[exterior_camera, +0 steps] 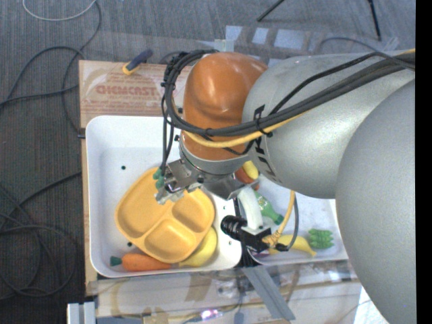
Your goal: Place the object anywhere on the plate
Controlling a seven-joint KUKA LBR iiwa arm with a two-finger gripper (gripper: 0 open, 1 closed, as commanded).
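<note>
Arm (304,113) low over the yellow plate (162,218) in the left bin (108,160)

The plate is a yellow-orange divided dish with three shallow wells, lying tilted in the left bin's near half. A carrot (138,262), orange with a green stub at its left end, lies on the bin floor touching the plate's near edge, and a yellow piece (204,248) sits against the plate's near-right rim. The gripper (172,184) hangs under the orange wrist, right over the plate's far rim; whether it is clenched or released cannot be told, since the wrist hides it. In the right bin (317,211), a banana (297,244) and a green item (321,237) lie near the front
</note>
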